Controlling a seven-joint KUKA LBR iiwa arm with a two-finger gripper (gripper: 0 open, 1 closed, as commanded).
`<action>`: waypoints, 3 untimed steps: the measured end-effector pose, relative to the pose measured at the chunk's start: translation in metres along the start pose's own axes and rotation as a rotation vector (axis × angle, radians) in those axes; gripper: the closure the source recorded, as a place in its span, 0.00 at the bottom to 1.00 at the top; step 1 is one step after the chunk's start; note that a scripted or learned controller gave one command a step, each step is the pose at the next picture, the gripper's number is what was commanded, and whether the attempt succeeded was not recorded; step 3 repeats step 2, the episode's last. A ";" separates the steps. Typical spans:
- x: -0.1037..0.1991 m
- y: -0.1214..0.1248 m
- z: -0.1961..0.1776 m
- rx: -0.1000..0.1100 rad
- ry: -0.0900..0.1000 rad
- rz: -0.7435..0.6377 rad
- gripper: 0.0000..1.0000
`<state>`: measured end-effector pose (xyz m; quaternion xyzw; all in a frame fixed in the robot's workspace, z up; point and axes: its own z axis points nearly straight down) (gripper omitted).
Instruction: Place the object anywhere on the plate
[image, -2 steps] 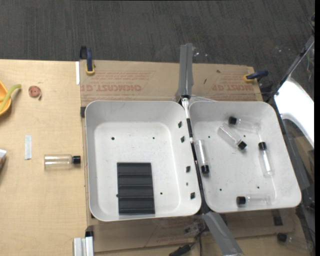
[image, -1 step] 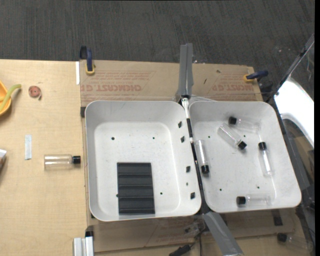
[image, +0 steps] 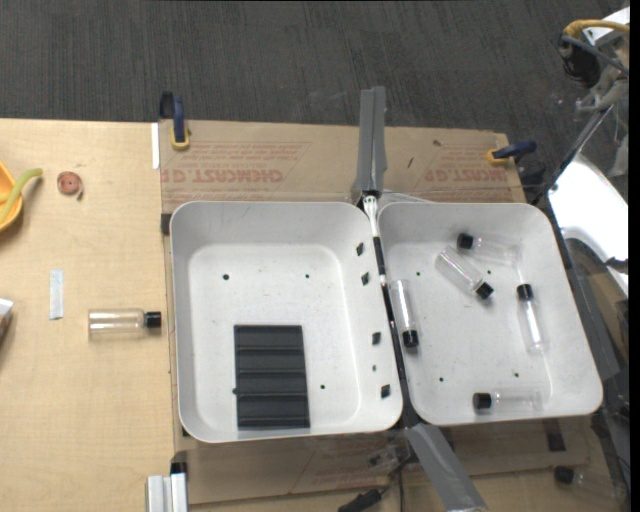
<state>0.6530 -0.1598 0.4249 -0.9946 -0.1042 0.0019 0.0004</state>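
A black ribbed plate (image: 270, 377) lies flat in the front half of the left bin (image: 200, 240). The right bin (image: 560, 260) holds several clear vials with black caps, all lying on their sides. One vial (image: 404, 312) rests along the bin's left wall. Two vials (image: 462, 272) (image: 488, 246) lie close together near the back. A fourth vial (image: 530, 320) sits toward the right side, and a fifth (image: 508, 402) lies by the front wall.
On the bench left of the bins lie a clear bottle with a black cap (image: 120, 320), a small white strip (image: 56, 295), a red disc (image: 68, 182) and a yellow object (image: 8, 195). Clamps (image: 172, 118) (image: 512, 152) hold the cardboard. White machinery (image: 595, 205) stands at the right edge.
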 end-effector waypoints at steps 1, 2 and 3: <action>-0.056 0.053 -0.004 0.001 -0.002 0.008 0.00; -0.010 -0.019 -0.015 0.000 0.001 0.009 0.00; -0.010 -0.019 -0.015 0.000 0.001 0.009 0.00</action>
